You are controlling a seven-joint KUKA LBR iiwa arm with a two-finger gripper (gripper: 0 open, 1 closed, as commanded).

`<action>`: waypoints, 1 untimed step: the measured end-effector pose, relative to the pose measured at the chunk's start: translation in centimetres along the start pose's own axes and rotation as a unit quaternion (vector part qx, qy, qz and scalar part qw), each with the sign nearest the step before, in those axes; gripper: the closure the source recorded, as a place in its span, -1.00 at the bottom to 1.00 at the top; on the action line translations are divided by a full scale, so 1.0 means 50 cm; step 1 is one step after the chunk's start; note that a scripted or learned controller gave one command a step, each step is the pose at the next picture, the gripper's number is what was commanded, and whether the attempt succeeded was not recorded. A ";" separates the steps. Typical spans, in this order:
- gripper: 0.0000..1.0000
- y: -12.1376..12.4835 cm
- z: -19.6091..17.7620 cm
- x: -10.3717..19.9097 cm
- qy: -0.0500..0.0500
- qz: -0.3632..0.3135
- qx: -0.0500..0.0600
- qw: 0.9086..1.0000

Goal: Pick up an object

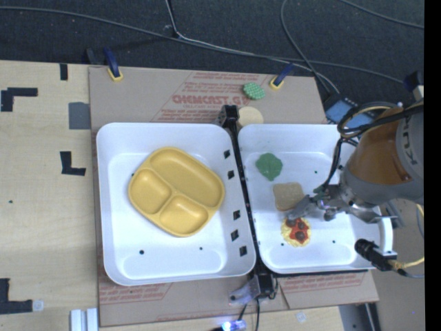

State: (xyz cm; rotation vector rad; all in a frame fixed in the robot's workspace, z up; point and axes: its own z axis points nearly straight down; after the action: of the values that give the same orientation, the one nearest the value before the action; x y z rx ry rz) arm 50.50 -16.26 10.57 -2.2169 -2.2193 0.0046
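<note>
Hovering low in the right bin [275, 257] with the claw [303, 211] slightly open and holding nothing, touching the near edge of the tan bread slice [286, 195], just above the little pizza [297, 232], with the green piece [269, 165] farther off up-left.

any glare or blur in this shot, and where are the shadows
Camera view: even, soft light; slight glare on the left bin floor; a faint shadow under the yellow tray; the claw and the toy pizza look soft, small details blurred.
</note>
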 end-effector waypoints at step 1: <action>-1.00 0.002 0.043 0.001 -0.001 0.000 -0.003 1.000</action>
State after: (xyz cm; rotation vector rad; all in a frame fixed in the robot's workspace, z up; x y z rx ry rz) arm 50.58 -16.20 8.44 -2.2207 -2.2250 0.0004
